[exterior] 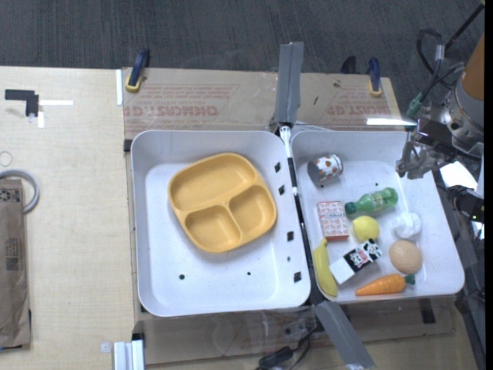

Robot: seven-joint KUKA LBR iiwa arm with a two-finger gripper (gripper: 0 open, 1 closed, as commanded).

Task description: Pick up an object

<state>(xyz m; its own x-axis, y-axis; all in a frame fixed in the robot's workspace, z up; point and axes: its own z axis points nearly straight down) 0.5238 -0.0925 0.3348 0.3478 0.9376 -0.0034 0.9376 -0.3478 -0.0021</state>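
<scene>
My gripper (414, 165) hovers over far right edge of right bin (454, 272); whether open or closed, cannot tell. Holding nothing visible. Green bottle (372, 201) lies left and nearer, lemon (365, 227) nearer, then egg (405, 256) and carrot (380, 285) at near right. Left bin (150, 230) holds yellow divided plate (222, 201).

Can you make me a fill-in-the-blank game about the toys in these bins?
1. The yellow divided plate lies in the ____ bin.
2. The carrot lies just below the ____.
3. The green bottle lies on its ____.
4. The end effector is above the right bin's ____ corner.

Missing words: left; egg; side; top right
</scene>
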